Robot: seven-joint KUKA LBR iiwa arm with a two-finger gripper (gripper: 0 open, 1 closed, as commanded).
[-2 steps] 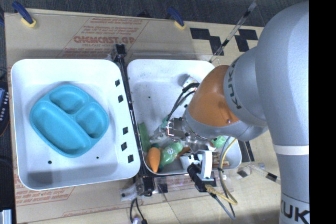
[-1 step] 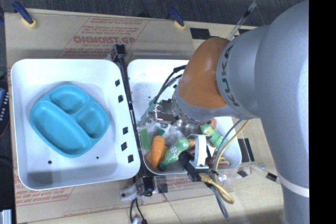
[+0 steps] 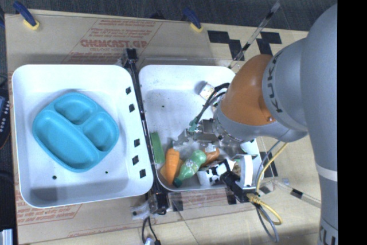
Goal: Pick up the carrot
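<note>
The carrot (image 3: 170, 163) is a short orange piece lying near the front left corner of the right bin (image 3: 172, 80). A green vegetable-shaped toy (image 3: 192, 164) lies against its right side. My gripper (image 3: 202, 143) hangs low over the front of this bin, just above and to the right of the carrot, over the green toy. The wrist and the orange band (image 3: 246, 94) hide most of the gripper. Another small orange piece (image 3: 211, 155) peeks out under it.
A green stick (image 3: 155, 146) lies along the right bin's left wall. A small pale object (image 3: 205, 89) sits at the bin's back. The left bin (image 3: 34, 80) holds a blue divided plate (image 3: 74, 130). Cables (image 3: 266, 203) trail off the front right corner.
</note>
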